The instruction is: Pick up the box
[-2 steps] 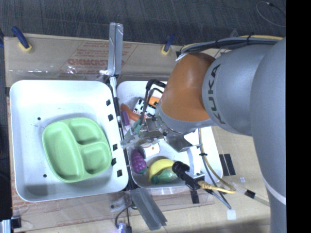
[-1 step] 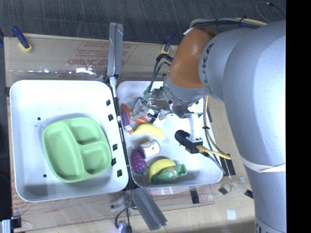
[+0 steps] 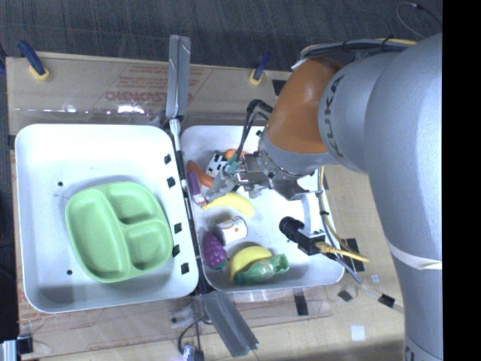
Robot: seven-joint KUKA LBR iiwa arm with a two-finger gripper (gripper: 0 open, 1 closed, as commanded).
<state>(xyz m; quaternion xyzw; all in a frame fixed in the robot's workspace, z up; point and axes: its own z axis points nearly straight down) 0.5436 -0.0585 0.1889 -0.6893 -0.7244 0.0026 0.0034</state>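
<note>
White shallow bin nearer the arm packs its toys close. The claw hangs low over its far end, beside an orange carrot-shaped toy and a black-and-white item; open or closed cannot be told. Small white box with a reddish patch, probably the target, lies mid-bin, apart from the claw. A yellow plastic banana lies between them. Purple toy grapes and a yellow fruit crowd the box's near side. The other white bin holds a green compartment tray.

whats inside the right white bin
In the right white bin: a yellow banana, purple grapes, a yellow lemon, a green vegetable, a small white box. The grey arm hides its far corner.
</note>
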